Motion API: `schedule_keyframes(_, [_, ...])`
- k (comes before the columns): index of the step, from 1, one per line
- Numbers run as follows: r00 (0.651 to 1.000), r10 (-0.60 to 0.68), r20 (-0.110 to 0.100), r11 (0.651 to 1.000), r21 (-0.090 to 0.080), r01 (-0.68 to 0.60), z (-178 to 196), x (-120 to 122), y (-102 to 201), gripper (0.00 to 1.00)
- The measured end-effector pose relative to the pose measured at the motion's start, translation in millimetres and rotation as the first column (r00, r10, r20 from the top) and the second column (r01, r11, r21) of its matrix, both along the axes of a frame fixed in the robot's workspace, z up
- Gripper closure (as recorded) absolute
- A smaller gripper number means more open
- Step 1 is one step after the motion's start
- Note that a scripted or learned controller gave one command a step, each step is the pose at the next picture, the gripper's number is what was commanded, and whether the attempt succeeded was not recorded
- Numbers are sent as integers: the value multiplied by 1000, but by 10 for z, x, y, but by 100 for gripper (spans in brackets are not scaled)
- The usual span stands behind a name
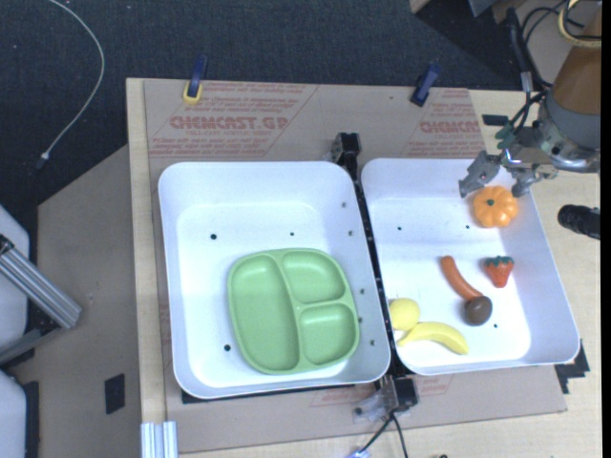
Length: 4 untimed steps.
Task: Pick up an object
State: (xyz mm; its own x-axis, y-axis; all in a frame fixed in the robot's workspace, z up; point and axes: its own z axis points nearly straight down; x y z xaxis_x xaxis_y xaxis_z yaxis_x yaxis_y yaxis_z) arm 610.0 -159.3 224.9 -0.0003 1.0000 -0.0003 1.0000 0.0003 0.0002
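My gripper (pixel 499 179) hovers at the back right of the right bin (pixel 420 198), its two grey fingers spread open. A small orange pumpkin (pixel 495 208) lies just in front of the fingertips, apart from them, with nothing between the fingers. Further forward in the same bin are an orange-red carrot-like piece (pixel 458 277), a strawberry (pixel 499 271), a brown round piece (pixel 477 309), a banana (pixel 441 338) and a yellow lemon (pixel 403 312).
The left bin (pixel 191 208) holds a green divided plate (pixel 291 308). A black clamp (pixel 346 147) sits at the back where the two bins meet. The arm's grey wrist with its orange band (pixel 578 89) enters from the upper right.
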Motion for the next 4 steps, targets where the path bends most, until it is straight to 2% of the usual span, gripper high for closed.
schedule_keyframes(3, [1000, 0, -7, 1000, 2, 0, -1409, -42, 77, 0])
schedule_keyframes(4, [1000, 0, 1, 1000, 0, 0, -1263, -20, 74, 100])
